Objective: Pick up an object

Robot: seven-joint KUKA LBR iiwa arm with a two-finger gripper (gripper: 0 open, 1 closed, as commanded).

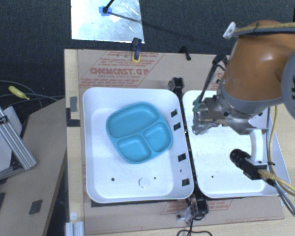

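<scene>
A blue sectioned plate [139, 131] lies in the left white bin [96, 181], with three compartments, tilted slightly. My arm reaches in from the right, its orange band filling the upper right. The gripper [202, 124] hangs over the left part of the right white bin [226, 183], close to the divider between the bins. It is to the right of the blue plate and apart from it. I see nothing between the fingers, and the wrist hides much of the bin floor under it.
A black cylindrical part [245, 164] of the arm sticks out over the right bin, with yellow cables [278, 181] trailing to the right. Black clips [181, 157] line the divider. A cardboard sheet [123, 70] lies under the bins, and a shiny plate [108, 14] lies behind.
</scene>
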